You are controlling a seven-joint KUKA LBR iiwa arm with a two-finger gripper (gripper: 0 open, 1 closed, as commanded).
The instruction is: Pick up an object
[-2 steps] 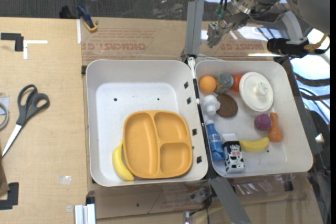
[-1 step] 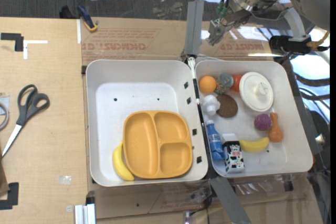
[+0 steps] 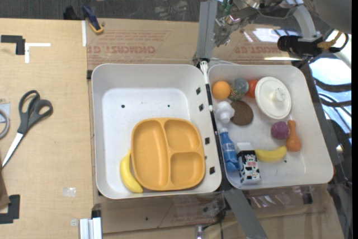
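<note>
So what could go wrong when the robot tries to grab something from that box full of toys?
The toys in the right bin sit packed close, so the gripper might nudge a neighbour instead of catching one. The orange ball is round and could roll away. The blue bottle lies right against the bin's wall, leaving little room to get around it.

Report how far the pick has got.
Done: nothing looks picked. The gripper hangs above the back edge of the bins, with nothing seen between its fingers. In hand: no object. Left: the whole pick. The orange tray and a banana lie in the left bin; the orange ball, white lid and other items lie in the right bin.
</note>
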